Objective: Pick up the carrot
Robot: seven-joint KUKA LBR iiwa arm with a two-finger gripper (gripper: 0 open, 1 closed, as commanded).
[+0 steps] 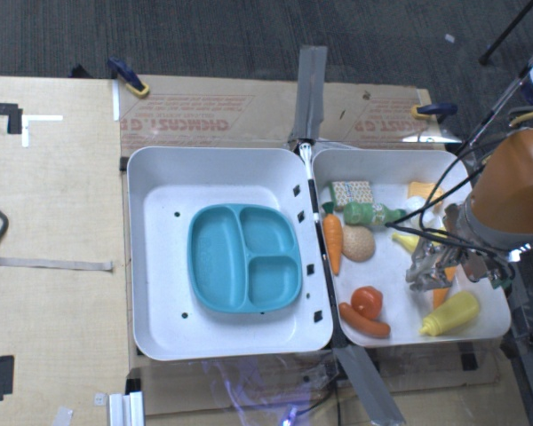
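Two white bins (142, 238) on cardboard-covered bench (53, 193)

The grey arm enters from three o'clock, its orange band (just above the wrist) at the frame's edge, the wrist angled down toward eight o'clock and the claw (424, 269) hanging low, cables trailing behind.

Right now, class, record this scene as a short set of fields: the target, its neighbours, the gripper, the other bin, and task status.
target: carrot, lying lengthwise by the left wall of the right bin
neighbours: green bottle above, tan potato beside it, tomato and sausage below
gripper: gripper over the right bin's right half, near the yellow bottle, apart from the carrot
other bin: left bin holds a blue divided plate
status: carrot not yet picked up
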